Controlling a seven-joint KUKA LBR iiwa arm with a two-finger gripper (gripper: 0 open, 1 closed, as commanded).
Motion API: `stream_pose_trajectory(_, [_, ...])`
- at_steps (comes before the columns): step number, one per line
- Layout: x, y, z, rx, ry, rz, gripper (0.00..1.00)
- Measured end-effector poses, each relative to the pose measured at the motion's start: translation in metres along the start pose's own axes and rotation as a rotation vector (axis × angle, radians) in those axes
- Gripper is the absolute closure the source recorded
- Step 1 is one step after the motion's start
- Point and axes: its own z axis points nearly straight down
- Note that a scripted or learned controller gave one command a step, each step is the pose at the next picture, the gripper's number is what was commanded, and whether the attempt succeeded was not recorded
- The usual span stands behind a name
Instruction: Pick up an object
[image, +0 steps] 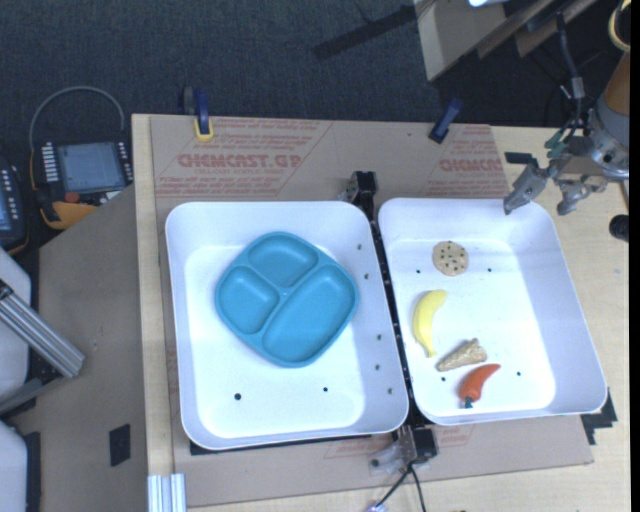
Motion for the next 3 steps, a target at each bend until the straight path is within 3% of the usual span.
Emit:
stream_pose_trajectory(1, [0.001, 0.002, -0.01, -0.014, -0.003, -0.004, 0.0])
stream_pose_trajectory(3, [-0.011, 0.0, 0.092, -0.012, -0.002, -0.003, 0.0])
